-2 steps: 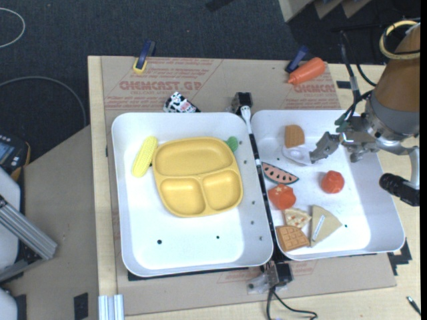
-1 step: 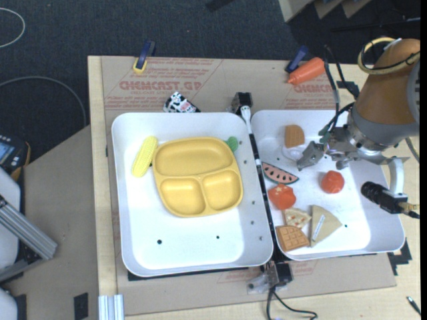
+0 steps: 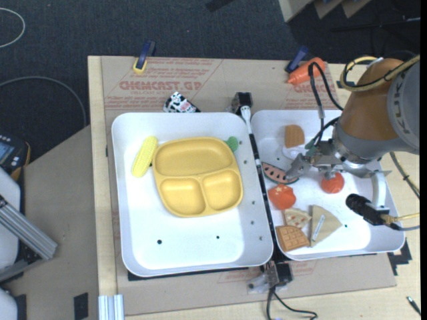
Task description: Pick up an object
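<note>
— Fingers (image 3: 295, 170) first: we cannot tell whether they are apart or together, since the wrist hides them from above. We see nothing gripped between them.

— Where are they, then?

— Low over the right bin (image 3: 380, 244), near its left wall, just beside the dark-rimmed watermelon slice (image 3: 273, 173). We judge that slice to be the likeliest thing to pick.

— What could spoil the try?

— The slice lies flat and close to the bin wall. We think a closing grip may skid over it or push it against the wall rather than take it. The round tomato (image 3: 283, 196) just below it would probably roll if nudged.

— Anything else crowding us?

— The bread piece (image 3: 294, 136) sits behind the wrist and a red ball (image 3: 332, 183) lies under the arm (image 3: 373, 112), both near enough to be bumped. The waffle cracker (image 3: 290, 236) and pale wedge (image 3: 325, 220) at the front edge are clear of the grip.

— And the other side?

— The left bin (image 3: 193, 252) carries a yellow divided plate (image 3: 197, 175) with a corn cob (image 3: 143, 156) beside it, well apart from us. On the desk (image 3: 107, 179) an orange clamp (image 3: 303, 72) sits behind the right bin; cables trail near it and could snag.
</note>
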Tool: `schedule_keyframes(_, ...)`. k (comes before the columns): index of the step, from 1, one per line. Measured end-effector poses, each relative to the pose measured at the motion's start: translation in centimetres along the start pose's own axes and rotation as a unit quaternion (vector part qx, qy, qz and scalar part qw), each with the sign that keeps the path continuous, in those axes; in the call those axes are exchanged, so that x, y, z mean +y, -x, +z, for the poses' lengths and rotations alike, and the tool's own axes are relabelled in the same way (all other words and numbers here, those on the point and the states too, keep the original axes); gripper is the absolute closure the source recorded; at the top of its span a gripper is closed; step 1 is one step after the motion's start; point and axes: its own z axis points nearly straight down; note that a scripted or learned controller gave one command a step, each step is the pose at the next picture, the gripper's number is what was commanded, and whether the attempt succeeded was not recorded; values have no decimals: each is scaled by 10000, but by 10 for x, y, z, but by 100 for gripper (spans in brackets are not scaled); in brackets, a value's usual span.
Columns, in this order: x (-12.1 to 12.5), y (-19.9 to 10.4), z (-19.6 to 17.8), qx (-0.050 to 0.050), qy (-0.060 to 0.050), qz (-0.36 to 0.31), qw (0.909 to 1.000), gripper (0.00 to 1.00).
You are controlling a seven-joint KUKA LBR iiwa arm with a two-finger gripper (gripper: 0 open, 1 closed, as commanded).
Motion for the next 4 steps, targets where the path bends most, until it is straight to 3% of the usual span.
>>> schedule_keyframes(1,1,-1,39,-4,19,-7,10000,0)
schedule_keyframes(2,1,0,28,-11,33,2,10000,100)
schedule_keyframes(4,8,2,-61,-22,67,-9,10000,100)
